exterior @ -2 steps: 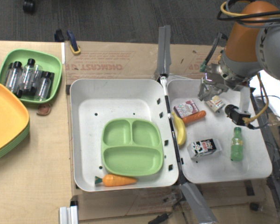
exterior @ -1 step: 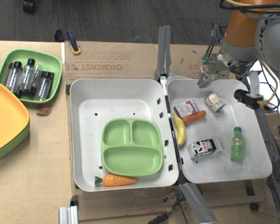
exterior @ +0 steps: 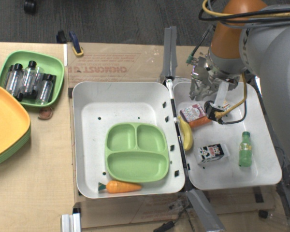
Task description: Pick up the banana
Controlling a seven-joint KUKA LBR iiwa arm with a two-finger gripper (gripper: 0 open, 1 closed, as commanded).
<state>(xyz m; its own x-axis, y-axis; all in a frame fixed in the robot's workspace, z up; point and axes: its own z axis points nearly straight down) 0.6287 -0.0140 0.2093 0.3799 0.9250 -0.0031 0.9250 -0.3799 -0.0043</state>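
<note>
Banana lies along the left wall of the right bin, just below the small carton. Claw hovers above the carton; can't tell its state. Approach lengthwise (wall crowds one side), grip mid-body.

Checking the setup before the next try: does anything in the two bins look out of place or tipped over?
Nothing looks spilled or broken. The small milk carton lies on its side in the right bin, and the banana sits tight against that bin's left wall.
</note>
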